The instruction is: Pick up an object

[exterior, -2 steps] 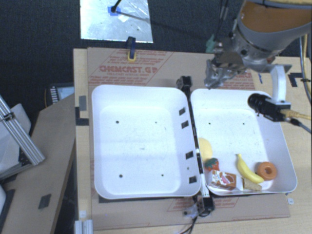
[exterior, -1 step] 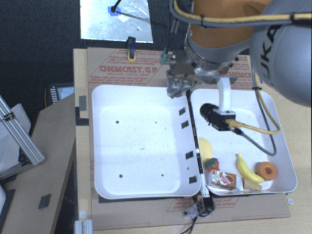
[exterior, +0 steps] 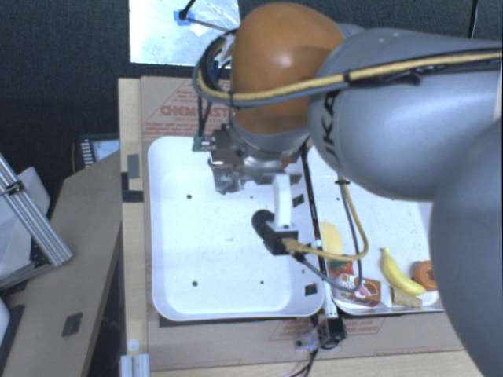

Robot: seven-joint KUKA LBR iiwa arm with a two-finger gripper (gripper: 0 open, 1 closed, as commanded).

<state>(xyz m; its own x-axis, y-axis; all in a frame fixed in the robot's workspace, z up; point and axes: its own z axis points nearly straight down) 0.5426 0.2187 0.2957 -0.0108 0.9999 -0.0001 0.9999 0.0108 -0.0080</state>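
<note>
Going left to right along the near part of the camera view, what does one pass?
Metal rail → left bin → red packet → banana → orange ring. The yellow thing behind the packet overlaps it, so it is left out.

Dark backdrop (exterior: 63, 38), a shiny pale sheet (exterior: 185, 18) up top, tan bench (exterior: 86, 210), aluminium rail (exterior: 33, 214) at left

White bin (exterior: 185, 242) floor at lower left lies open — banana (exterior: 398, 275) and packet (exterior: 355, 286) crowd the lower right, beneath the arm (exterior: 409, 108).

2 white bins (exterior: 196, 250) on cardboard (exterior: 151, 104)
</note>
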